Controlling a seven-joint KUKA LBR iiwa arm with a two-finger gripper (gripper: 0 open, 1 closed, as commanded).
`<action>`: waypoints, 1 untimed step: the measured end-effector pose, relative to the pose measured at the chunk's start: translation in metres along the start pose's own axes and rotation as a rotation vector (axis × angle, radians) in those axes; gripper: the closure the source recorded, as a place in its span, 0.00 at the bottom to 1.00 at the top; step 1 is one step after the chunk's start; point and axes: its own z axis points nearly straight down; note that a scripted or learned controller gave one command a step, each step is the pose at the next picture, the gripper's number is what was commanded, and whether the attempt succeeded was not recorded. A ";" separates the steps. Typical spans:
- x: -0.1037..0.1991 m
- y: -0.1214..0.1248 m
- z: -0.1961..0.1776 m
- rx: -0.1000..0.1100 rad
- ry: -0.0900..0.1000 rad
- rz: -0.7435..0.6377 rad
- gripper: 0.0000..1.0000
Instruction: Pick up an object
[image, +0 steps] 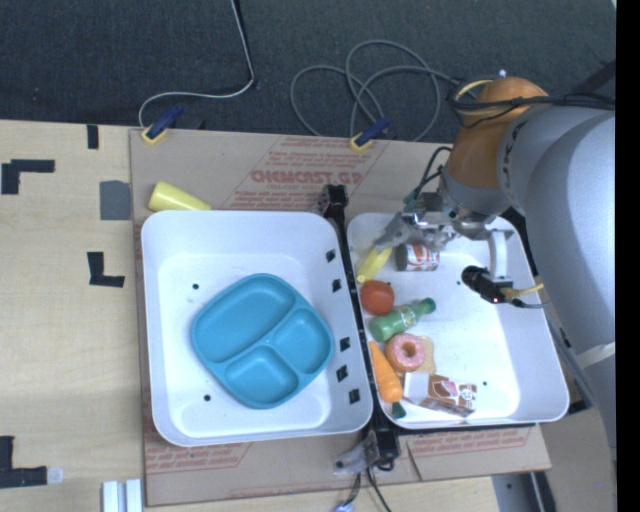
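gripper low over the right bin's far end, finger state cannot be told | small can just beneath it, resting on bin floor | tomato, green bottle, donut, carrot along left wall | blue divided plate in left bin

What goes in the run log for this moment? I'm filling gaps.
arm: over right bin | gripper: above small can, nothing seen held | left bin: blue divided plate | pick: not done
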 end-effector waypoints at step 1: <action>0.000 0.001 0.001 0.000 0.000 0.000 0.00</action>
